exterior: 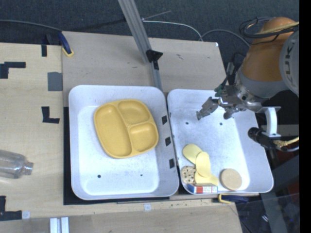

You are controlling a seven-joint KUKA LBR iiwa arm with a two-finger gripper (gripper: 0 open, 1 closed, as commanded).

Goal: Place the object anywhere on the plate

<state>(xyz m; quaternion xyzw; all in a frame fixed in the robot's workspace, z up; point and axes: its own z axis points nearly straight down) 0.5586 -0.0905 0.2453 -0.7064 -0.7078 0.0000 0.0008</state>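
Two shallow white bins sit side by side on the bench, the left bin [82, 144] holding a yellow plate [126, 127] with three compartments, set toward that bin's far half and turned at a slant. The right bin [252, 154] carries a small heap of objects along its near edge: a pale yellow banana-like piece [198, 160] lying on top of a flat packet with a red and blue edge [201, 188], a brown speckled cookie-like disc [187, 174] at the near left corner, and a round tan disc [231, 178] just beside them toward the near right corner. None of these touches the plate.

The grey arm [267, 57], with its orange band, reaches in over the far right side of the right bin. Its gripper [216, 109] hangs above the far half of that bin, well apart from the heap, with its two fingers [206, 108] spread and nothing between them.

A grey pole [136, 23] slants across the far side of the bench. A clear plastic bottle [12, 165] lies on the bench near its left edge, outside the bins.
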